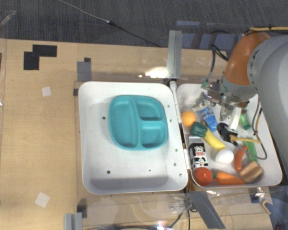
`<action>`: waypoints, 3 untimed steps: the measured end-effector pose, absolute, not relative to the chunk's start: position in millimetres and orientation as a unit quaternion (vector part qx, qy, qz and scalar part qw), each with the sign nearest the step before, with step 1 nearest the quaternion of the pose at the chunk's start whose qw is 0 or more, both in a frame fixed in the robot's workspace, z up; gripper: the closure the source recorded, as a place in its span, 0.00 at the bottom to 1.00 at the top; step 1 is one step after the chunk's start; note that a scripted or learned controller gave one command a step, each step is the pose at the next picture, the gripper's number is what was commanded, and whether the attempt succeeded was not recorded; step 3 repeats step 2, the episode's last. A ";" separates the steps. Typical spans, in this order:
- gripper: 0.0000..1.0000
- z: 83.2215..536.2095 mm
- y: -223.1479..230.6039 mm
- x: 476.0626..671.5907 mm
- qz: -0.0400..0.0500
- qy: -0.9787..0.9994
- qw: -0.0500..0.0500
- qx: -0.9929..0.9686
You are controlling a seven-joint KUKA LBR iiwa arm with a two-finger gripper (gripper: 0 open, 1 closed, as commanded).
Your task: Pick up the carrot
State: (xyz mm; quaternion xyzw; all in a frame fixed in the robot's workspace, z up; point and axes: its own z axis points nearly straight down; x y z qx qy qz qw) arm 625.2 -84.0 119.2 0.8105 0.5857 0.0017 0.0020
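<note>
A: Camera view. Where does the carrot (pixel 229 178) lie?
B: On the floor of the right bin (pixel 274 169), by its near edge, between a tomato (pixel 203 176) and a brown block (pixel 250 171).
A: And the pincer (pixel 224 110)?
B: Over the bin's far half, above a blue packet (pixel 209 119), well apart from the carrot. Its opening and any load cannot be told.
A: The left bin (pixel 93 143)?
B: It holds a teal divided tray (pixel 137 121).

Arm: grey, orange-banded above the wrist, extended in from the right and angled downward. Gripper (pixel 224 110): pointed down; finger state obscured.
</note>
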 end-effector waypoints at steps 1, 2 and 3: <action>0.00 87.5 -82.1 618.9 0.003 0.587 0.003 0.810; 0.00 87.8 -82.2 609.5 0.003 0.630 0.003 0.777; 0.00 87.8 -82.2 609.5 0.003 0.630 0.003 0.777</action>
